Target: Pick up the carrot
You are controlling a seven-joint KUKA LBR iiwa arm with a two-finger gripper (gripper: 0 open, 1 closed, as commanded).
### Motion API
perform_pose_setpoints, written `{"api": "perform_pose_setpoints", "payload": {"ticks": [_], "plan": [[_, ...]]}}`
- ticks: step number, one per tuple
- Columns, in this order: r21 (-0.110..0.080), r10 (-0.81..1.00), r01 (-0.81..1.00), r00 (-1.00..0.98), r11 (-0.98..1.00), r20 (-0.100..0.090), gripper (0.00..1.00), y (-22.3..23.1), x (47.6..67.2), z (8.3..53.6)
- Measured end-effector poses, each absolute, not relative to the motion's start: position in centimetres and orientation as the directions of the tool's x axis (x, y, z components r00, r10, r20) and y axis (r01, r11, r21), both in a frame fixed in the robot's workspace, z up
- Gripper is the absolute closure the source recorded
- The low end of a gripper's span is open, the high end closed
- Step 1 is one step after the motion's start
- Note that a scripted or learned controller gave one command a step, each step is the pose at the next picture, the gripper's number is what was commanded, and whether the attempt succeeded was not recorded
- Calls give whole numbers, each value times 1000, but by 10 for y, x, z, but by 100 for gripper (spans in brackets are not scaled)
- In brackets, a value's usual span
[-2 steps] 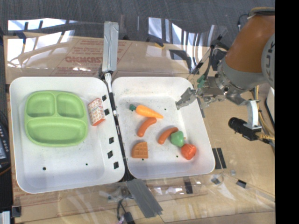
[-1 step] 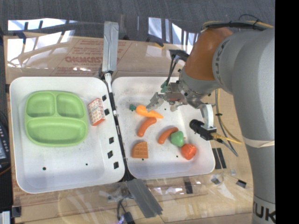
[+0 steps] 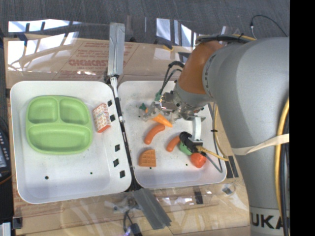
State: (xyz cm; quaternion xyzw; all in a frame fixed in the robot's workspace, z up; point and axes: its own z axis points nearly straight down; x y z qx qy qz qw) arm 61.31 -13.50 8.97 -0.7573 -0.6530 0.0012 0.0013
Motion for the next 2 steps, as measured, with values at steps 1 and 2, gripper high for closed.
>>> {"api": "perform_pose_setpoints", "payload": {"ticks": [1, 2], "plan": [[-9, 990, 990, 144, -144, 0, 100, -135, 613, 97], [-21, 993, 993, 119, -119, -2, 100, -64, 653, 188]]}}
